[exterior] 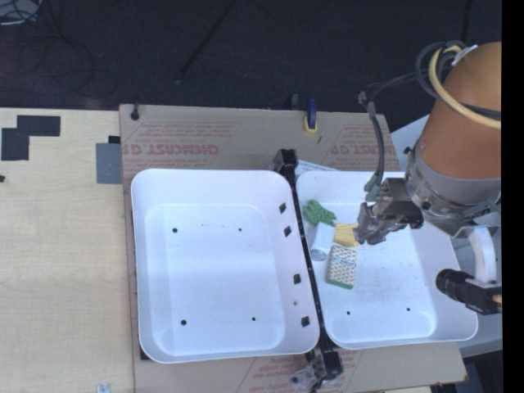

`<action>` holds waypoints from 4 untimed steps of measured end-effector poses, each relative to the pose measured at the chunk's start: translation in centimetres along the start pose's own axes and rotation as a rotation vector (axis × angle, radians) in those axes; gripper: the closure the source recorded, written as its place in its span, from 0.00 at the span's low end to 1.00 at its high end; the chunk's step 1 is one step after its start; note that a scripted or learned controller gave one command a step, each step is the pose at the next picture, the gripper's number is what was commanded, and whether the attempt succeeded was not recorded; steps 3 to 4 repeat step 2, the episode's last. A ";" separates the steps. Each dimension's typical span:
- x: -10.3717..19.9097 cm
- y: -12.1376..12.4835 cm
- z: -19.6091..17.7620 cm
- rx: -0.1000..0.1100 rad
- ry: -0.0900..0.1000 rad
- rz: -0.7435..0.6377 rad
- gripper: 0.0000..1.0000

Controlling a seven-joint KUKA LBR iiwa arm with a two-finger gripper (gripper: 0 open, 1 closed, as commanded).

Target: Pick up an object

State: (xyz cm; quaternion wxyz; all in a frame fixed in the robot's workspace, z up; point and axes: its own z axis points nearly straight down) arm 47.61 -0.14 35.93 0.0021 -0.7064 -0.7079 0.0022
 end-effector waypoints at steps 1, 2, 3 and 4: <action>-0.1 0.0 -0.9 0.003 0.000 -0.001 1.00; -11.2 1.1 3.5 0.001 -0.002 0.013 1.00; -11.2 1.1 3.5 0.001 -0.002 0.013 1.00; -11.2 1.1 3.5 0.001 -0.002 0.013 1.00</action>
